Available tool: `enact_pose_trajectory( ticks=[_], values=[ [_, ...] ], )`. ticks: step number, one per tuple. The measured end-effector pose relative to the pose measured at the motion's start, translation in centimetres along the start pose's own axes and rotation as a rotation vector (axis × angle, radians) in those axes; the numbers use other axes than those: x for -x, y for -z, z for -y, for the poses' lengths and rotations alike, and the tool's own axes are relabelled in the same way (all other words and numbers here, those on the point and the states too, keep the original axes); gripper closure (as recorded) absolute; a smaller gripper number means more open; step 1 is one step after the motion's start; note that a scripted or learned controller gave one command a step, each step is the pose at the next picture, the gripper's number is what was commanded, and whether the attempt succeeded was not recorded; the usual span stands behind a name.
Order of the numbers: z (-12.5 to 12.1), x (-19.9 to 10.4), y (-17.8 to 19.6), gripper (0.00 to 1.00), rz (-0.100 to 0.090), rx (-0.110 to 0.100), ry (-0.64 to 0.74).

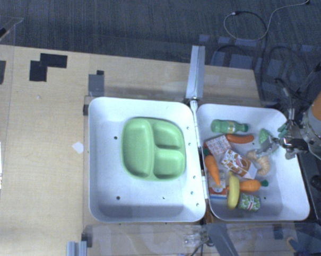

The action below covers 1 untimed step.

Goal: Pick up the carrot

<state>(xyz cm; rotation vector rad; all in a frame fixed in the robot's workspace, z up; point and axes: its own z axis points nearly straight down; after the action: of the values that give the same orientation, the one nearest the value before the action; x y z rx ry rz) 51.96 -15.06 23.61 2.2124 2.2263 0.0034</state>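
Carrots [212, 170] number two among one banana [233, 191].

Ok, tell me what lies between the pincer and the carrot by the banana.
A tan, bready lump lies between the pincer and the orange carrot with green top. The yellow banana lies beside its far end.
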Motion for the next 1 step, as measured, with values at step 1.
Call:
enact_pose_trajectory(
  ticks=[1],
  values=[
    [0.96,-0.45,-14.62,0.00,0.003,0.011,0.095]
  ],
)
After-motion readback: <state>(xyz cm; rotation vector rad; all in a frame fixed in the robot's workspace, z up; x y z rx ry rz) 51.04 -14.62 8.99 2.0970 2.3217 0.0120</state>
